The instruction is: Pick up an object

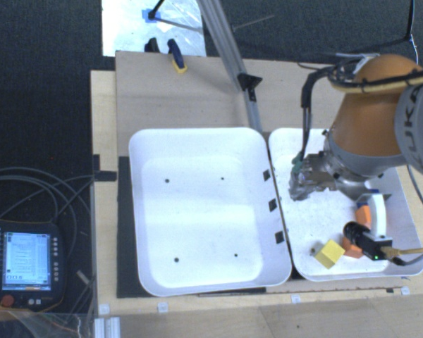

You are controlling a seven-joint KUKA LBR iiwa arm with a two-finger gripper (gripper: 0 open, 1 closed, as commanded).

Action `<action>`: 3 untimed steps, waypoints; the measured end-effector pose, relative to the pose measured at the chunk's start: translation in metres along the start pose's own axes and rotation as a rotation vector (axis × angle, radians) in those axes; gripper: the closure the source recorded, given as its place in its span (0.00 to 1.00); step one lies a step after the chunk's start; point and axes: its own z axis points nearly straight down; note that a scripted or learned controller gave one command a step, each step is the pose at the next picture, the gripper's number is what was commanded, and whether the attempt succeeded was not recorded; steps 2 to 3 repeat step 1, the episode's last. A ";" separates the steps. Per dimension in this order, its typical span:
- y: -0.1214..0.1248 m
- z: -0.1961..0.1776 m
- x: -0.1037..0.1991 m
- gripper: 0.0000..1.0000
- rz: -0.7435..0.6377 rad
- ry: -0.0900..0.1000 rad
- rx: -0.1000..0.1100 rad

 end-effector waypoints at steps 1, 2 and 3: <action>0.005 0.005 0.043 1.00 0.002 -0.001 -0.001; 0.005 0.005 0.043 1.00 0.002 -0.001 -0.001; 0.005 0.005 0.043 1.00 0.002 -0.001 -0.001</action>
